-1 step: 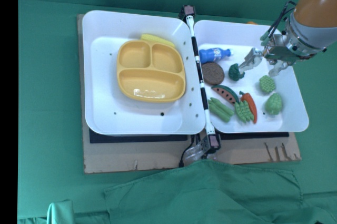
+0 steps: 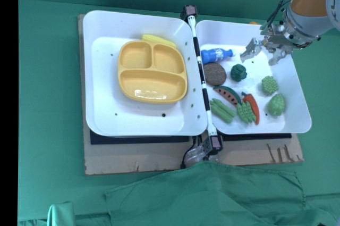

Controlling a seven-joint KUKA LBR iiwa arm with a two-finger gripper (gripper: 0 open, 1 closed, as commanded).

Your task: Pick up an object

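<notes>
My gripper (image 2: 264, 54) hangs over the back of the right bin (image 2: 297, 93), its two fingers spread open with nothing between them. Below and left of it lie a blue bottle (image 2: 216, 54), a dark green broccoli piece (image 2: 238, 72) and a brown round patty (image 2: 214, 74). Further forward are a watermelon slice (image 2: 227, 94), green bean pods (image 2: 222, 110), a red chilli (image 2: 252, 107), a green corn-like piece (image 2: 245, 112) and two light green leafy pieces (image 2: 270, 84) (image 2: 275, 105).
The left bin (image 2: 106, 113) holds a yellow divided plate (image 2: 153, 71) with a yellow strip (image 2: 158, 40) behind it. A black-and-white divider (image 2: 201, 76) runs between the bins. Green cloth (image 2: 212, 193) bunches at the front.
</notes>
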